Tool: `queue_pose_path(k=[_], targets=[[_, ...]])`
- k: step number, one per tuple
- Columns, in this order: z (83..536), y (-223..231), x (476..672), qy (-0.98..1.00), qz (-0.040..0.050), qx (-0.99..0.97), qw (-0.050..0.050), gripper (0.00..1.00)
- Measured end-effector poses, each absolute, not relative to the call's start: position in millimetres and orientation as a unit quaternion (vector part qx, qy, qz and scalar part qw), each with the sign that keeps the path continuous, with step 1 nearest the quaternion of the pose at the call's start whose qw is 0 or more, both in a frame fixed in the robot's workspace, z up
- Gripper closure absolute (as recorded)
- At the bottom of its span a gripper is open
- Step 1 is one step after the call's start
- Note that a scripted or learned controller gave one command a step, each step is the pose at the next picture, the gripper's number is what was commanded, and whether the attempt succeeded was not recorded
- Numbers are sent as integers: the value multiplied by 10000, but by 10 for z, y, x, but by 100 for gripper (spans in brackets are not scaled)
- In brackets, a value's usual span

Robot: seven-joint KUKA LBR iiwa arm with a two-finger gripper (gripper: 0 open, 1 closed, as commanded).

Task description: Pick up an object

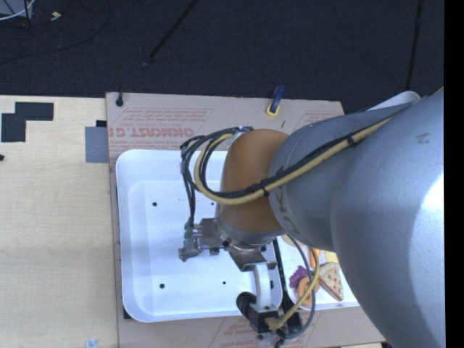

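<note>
My gripper (194,249) hangs low over the middle of the left white bin (148,216), at the end of the grey arm with its orange band (250,180). Nothing can be seen in its grasp, and the wrist hides how it stands. Past the arm's lower edge, a small purple object (298,276) and a tan, orange-edged flat piece (330,281) peek out to the right of the gripper. The arm covers most of that side.
The bins rest on a cardboard sheet (167,125) on a pale wooden bench (51,230). A blue and yellow clamp (275,101) sits at the cardboard's far edge. Dark floor with cables lies beyond.
</note>
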State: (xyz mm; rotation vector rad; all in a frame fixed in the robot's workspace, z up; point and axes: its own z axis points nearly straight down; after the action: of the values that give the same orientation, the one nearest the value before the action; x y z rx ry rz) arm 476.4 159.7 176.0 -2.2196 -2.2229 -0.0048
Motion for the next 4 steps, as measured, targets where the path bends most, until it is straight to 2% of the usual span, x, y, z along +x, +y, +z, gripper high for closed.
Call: queue_pose_path(k=[1,2,3,4], targets=[[1804,1578,4755,-7063,33,-7079,25,100],[2538,1913,5646,-7081,-40,-7061,-27,100],[4561,1735,6236,-7080,-69,-7062,-50,100],[5438,1999,6151,-7086,-31,-7056,-14,100]])
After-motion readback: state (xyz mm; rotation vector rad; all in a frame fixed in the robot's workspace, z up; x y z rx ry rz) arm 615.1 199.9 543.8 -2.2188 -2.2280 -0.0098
